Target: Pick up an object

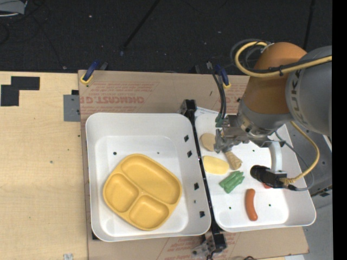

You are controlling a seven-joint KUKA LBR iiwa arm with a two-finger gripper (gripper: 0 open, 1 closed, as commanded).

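The jaws (226,144) hang low in the right bin (282,213), tips almost touching the cork (233,160), which slants down-right just below them; whether they're spread, I cannot tell.

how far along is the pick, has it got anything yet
Done: the gripper is down in the right bin, among the toy foods. In hand: nothing visibly held. Left: lifting one, such as the tan piece or yellow piece beside it.

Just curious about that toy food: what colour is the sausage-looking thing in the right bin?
Orange-red, seen clearly in the camera view: the sausage lies near the right bin's front.
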